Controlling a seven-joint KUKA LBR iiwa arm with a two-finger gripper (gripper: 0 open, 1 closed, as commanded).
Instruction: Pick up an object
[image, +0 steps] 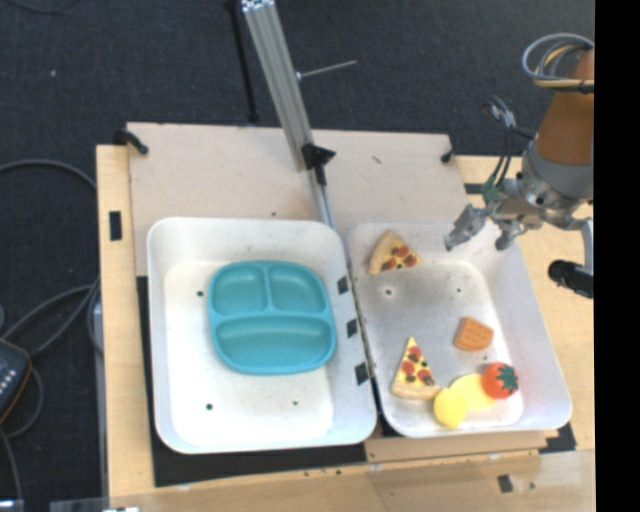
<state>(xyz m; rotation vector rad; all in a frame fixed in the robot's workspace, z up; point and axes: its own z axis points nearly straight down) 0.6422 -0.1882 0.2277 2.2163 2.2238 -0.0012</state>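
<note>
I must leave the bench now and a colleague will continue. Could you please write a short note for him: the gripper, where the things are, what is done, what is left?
Gripper: open, holding nothing, above the far right corner of the right bin.
Right bin: one pizza slice near the far left corner; a second pizza slice, an orange cracker, a yellow lemon and a red tomato toward the near side.
Left bin: a blue divided plate.
Done: nothing picked up yet.
Left: choose one thing, lower the gripper, close on it, lift it.

Pizza slice (393, 254), pizza slice no. 2 (413, 368), cracker (474, 334), tomato (499, 379), lemon (452, 405): flat in R bin.
</note>
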